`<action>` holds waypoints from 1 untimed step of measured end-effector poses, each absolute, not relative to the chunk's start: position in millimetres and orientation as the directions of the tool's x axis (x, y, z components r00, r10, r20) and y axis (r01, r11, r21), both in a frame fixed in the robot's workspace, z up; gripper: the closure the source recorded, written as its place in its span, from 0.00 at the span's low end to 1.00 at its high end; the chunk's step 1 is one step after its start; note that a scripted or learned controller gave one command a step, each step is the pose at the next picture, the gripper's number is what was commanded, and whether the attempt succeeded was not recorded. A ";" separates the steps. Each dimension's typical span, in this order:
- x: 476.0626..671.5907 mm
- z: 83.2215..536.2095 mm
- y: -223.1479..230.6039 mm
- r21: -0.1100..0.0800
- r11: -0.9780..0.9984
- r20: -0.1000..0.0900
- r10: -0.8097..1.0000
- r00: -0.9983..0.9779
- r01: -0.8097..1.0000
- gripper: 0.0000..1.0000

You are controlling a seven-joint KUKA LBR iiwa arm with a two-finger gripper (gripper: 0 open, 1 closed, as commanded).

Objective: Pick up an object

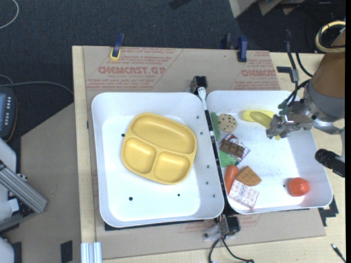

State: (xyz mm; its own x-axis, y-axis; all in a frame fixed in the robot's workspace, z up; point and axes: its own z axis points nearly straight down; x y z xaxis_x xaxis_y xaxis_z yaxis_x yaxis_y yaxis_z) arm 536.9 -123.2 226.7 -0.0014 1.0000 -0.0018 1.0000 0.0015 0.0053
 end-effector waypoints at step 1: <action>575.1 235.5 -92.3 0.005 0.005 -0.001 1.000 -0.005 1.000 1.00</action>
